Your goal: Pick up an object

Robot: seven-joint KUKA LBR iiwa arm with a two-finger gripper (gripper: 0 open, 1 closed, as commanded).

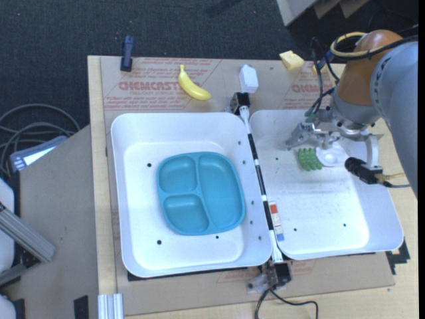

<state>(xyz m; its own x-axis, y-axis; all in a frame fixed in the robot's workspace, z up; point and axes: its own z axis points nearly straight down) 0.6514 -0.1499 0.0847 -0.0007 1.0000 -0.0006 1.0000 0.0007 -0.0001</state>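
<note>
A small green ridged object (309, 159) lies in the back part of the right bin (332, 224). A small white round thing (330, 157) sits just to its right. My gripper (313, 140) hangs low over the bin, directly behind the green object and close to it. Its fingers are spread open and nothing shows between them. A blue divided plate (199, 193) rests in the middle of the left bin (133, 178).
Behind the bins on the bench lie a yellow banana (192, 85), a white block (249, 78), a yellow piece (291, 60) and a dark blue item (126, 52). A black cable end (362, 170) hangs from the wrist over the right bin.
</note>
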